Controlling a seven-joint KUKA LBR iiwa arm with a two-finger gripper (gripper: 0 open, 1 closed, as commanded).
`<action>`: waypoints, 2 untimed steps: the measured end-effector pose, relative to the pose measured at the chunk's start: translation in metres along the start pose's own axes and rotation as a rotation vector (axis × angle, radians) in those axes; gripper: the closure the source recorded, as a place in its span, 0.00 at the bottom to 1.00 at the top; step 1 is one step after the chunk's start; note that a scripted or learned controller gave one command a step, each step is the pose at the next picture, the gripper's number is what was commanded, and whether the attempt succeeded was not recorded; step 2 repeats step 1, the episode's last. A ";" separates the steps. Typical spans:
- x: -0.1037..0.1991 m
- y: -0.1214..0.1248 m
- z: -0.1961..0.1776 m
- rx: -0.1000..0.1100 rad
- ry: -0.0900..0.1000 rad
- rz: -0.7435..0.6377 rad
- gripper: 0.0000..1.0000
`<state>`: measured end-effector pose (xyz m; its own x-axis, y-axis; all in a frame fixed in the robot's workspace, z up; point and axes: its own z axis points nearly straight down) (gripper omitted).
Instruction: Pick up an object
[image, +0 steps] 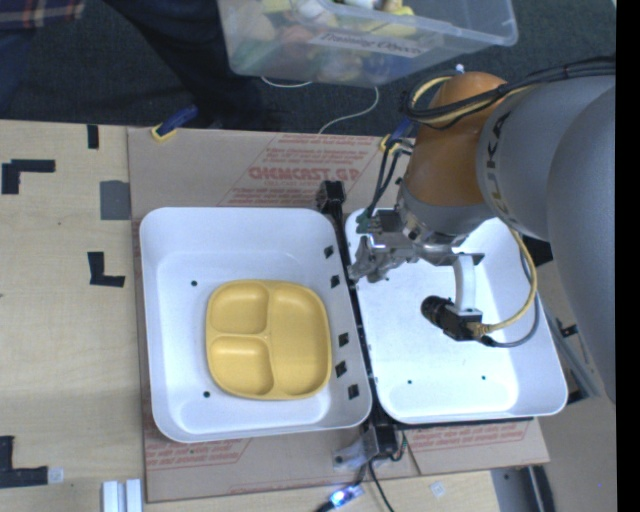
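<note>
A yellow plate with three compartments lies flat in the middle of the left white bin. My gripper hangs over the right white bin, close to that bin's left wall and near its far end. It stays to the right of the divider between the bins, well apart from the plate. The grey and orange wrist above it covers the far part of the right bin.
A clear plastic tub holding mixed items stands behind the bins. A black cable fitting with a yellow cable loops from the arm over the right bin's floor. Cardboard lies under both bins.
</note>
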<state>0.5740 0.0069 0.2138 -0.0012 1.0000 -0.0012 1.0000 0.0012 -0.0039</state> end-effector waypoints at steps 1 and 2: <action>-0.010 -0.006 -0.008 -0.001 0.002 0.000 1.00; -0.010 -0.006 -0.008 -0.001 0.002 0.000 1.00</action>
